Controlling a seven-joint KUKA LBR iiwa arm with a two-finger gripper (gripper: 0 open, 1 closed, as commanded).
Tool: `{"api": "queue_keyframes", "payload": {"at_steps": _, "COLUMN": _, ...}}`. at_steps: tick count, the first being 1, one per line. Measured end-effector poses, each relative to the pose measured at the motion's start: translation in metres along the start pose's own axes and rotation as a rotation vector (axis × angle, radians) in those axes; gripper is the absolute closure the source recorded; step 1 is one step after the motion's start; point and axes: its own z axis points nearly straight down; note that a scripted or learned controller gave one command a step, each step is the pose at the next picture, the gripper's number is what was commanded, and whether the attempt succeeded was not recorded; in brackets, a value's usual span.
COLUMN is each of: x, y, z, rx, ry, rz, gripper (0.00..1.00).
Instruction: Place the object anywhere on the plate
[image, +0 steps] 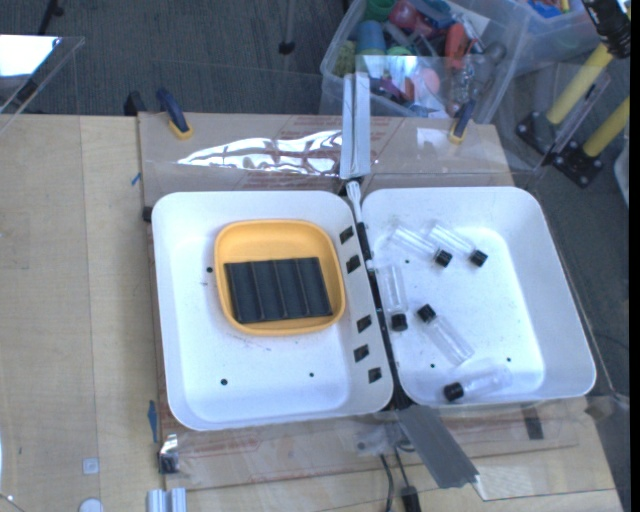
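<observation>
Vials (448, 340) (clear, black-capped) lie scattered across the right bin (560, 300); the yellow plate (275, 238) sits in the left bin (190, 300), carrying a dark ribbed block (277, 289).

Two bins sat side by side on the surface (60, 300), touching along the middle. Left bin (200, 390) held a plate (280, 237) near its centre, w/ a ridged block (277, 290) lying on it. Right bin (540, 300) held several vials: two (455, 247) toward the back, three (425, 320) nearer the divider, one (478, 384) at the front edge. A tub of clutter (420, 50) stood behind the bins.
</observation>
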Motion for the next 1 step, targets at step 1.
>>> {"api": "queue_keyframes", "payload": {"at_steps": 1, "x": 0.0, "y": 0.0002, "z": 0.0003, "rx": 0.0, "ry": -0.001, "rz": 0.0, "gripper": 1.0}}
